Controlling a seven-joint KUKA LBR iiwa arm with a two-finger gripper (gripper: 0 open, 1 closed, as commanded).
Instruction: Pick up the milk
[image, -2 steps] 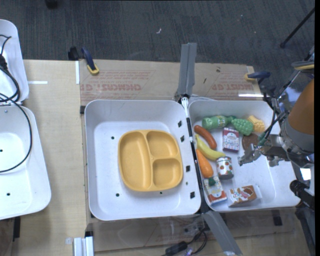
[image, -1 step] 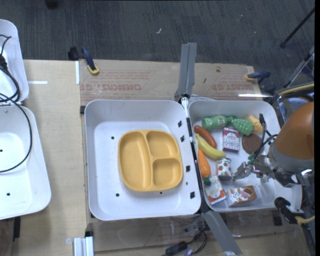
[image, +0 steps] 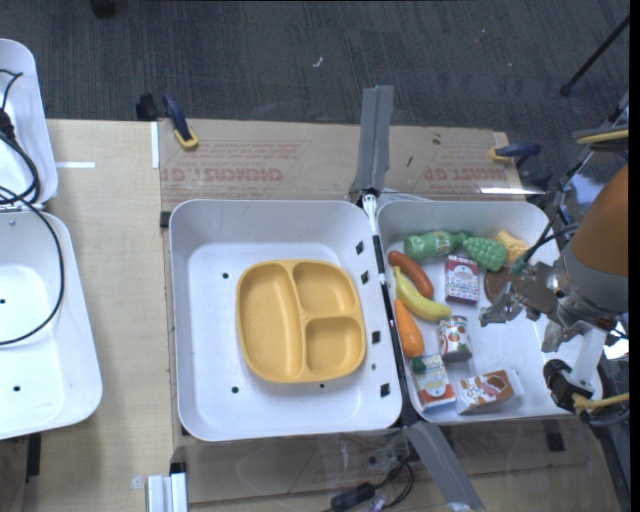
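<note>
The milk (image: 462, 278), a small red-and-white carton, lies flat in the right bin (image: 520, 350), about 12 o'clock from that bin's middle. A banana (image: 420, 302) is just at its 9 o'clock, a green toy (image: 437, 244) at 11, a small can (image: 455, 338) at 6. The gripper (image: 522, 296) hangs at the milk's 3 o'clock, apart from it; can't tell how its jaws stand, too blurry. The left bin (image: 200, 330) holds a yellow divided plate (image: 300, 320).

Two bins side by side on desk (image: 110, 150). Divided plate (image: 300, 320) lay in left bin (image: 200, 400). Right bin (image: 520, 350) held food items: banana (image: 420, 303) left of centre, cartons (image: 487, 391) along near edge. Gripper (image: 515, 300) over right bin's far-right part.
</note>
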